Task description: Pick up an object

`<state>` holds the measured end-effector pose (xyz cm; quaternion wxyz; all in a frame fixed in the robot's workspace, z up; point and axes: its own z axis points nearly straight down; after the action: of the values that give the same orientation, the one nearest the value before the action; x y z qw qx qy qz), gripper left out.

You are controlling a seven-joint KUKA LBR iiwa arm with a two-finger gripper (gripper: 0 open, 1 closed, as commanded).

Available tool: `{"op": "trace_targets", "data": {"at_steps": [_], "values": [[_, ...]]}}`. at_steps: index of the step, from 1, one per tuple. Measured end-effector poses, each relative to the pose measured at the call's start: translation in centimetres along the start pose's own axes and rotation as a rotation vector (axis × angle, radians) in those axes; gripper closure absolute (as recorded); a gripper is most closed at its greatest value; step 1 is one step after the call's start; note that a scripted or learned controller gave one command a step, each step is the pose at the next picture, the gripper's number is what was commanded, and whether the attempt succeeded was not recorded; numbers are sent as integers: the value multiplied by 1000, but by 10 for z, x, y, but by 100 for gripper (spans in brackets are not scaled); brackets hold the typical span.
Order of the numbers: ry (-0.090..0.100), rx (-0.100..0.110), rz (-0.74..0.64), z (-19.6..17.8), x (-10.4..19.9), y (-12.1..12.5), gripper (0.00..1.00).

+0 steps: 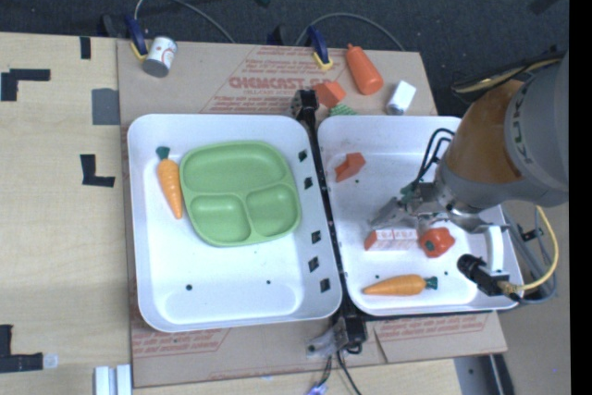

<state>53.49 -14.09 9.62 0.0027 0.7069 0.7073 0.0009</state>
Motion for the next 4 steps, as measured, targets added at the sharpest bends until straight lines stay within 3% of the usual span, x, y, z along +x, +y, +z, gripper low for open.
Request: {"op": "trace_targets", "data": {"at_steps": [1, 2, 3, 4], "values": [[1, 1, 0, 10, 45, -13, 0], [0, 1, -1, 10, 26, 84, 0], [1, 33, -4, 12, 28, 129, 0], [0, 5, -1, 12, 46, 133, 0]]}}
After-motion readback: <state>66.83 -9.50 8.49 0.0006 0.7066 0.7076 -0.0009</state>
